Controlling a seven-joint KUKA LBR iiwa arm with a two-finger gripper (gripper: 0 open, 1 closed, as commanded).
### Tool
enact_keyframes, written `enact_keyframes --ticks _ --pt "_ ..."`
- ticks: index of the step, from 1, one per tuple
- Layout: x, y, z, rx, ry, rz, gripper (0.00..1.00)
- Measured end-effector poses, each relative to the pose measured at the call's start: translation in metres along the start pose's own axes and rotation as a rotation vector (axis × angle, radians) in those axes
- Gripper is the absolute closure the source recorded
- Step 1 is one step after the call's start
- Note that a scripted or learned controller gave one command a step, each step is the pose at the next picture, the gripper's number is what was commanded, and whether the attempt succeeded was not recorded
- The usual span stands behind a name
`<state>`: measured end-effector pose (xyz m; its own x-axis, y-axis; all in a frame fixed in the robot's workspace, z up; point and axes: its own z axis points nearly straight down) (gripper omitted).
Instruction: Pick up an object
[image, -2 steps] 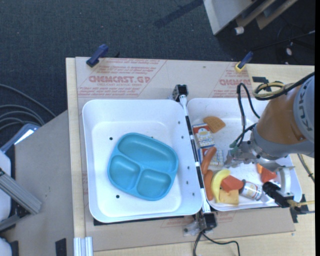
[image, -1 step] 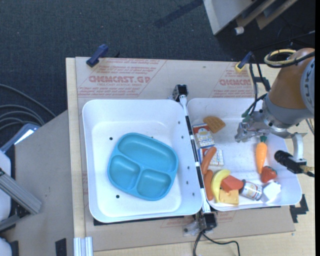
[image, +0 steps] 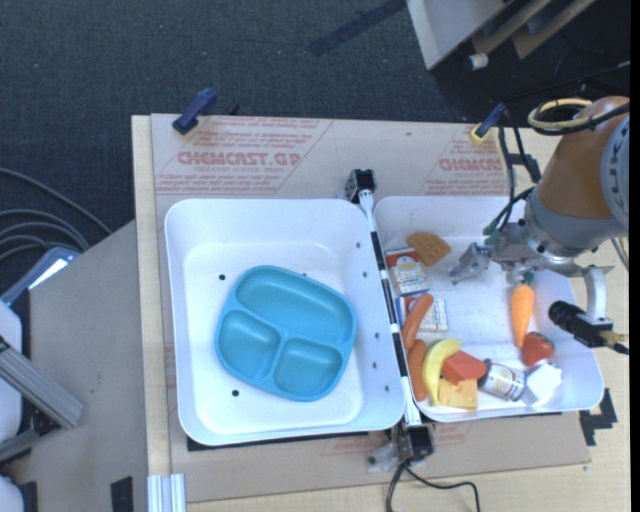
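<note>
Here, right bin (image: 470, 215): the gripper (image: 470, 265) hangs low over the bin's upper middle, fingers spread wide with nothing between them, tips pointing left. Just up and left of it lies a brown cookie (image: 430, 246), close but apart. Left of that, against the dividing wall, a red-and-white carton (image: 404, 272), and below it a sausage (image: 416, 315) lying slantwise, beside a small white packet (image: 435, 316). Lower still, a banana (image: 438, 366) curves around an orange block (image: 462, 368), with a yellow cheese wedge (image: 459, 394) under them and a small can (image: 502, 381) on its side just to the right. Right of the gripper, a carrot (image: 521, 312) stands lengthwise, its tip near a strawberry (image: 537, 348); a white cup (image: 544, 383) sits below the strawberry, in the bin's lower right corner. Left bin (image: 190, 300): one blue tray (image: 286, 332) with three compartments, lying flat near the middle. Both bins rest on a cardboard sheet (image: 245, 150) printed in red. The arm (image: 585, 180) enters from the right, its orange band above the wrist.
</note>
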<state>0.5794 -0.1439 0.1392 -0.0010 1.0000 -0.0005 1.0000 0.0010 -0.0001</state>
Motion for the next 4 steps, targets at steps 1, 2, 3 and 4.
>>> enact_keyframes --ticks 1,2,3,4 --pt "-0.044 0.026 0.055 -0.001 0.000 0.000 0.00" --pt "-0.066 0.070 0.054 -0.001 0.003 -0.002 0.00" --pt "-0.010 0.073 0.054 0.001 0.002 -0.001 0.00" --pt "0.046 0.062 0.054 0.002 0.002 -0.001 0.00"
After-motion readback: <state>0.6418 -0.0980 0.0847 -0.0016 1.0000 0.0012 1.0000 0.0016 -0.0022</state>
